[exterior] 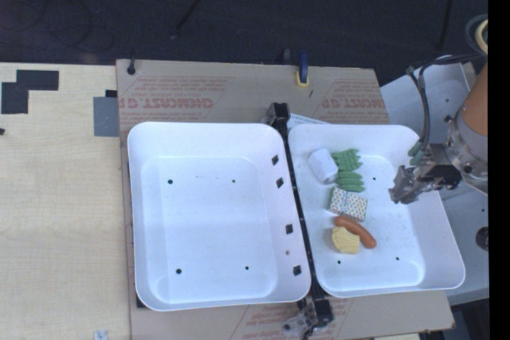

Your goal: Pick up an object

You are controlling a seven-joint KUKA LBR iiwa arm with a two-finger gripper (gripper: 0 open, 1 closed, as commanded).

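1. The gripper (401,193) hangs over the right bin (430,267), near the middle of its right edge. The arm comes in from the right side.
2. I cannot tell if the gripper is wide or narrow; it looks dark and small from this angle. I see nothing held in it.
3. All the objects lie in the right bin, in a group close to its left edge. So they are to the left of the gripper, and a bare strip of bin floor lies between.
4. I count five objects: one white piece (323,165), one green piece (348,170), one patterned block (349,204), one orange sausage (356,231), one yellow piece (345,241).
5. The green piece and the patterned block are the nearest to the gripper. The green piece is almost level with it, and the block is a little toward the front edge.
6. The long axis of the green piece runs roughly from the back edge toward the front edge. The sausage lies slanted, on top of or against the yellow piece; I cannot tell which.
7. The left bin (151,251) holds no objects.
8. In my judgement the pick is not yet started, and the next move must carry the gripper left, toward the group, and then down.
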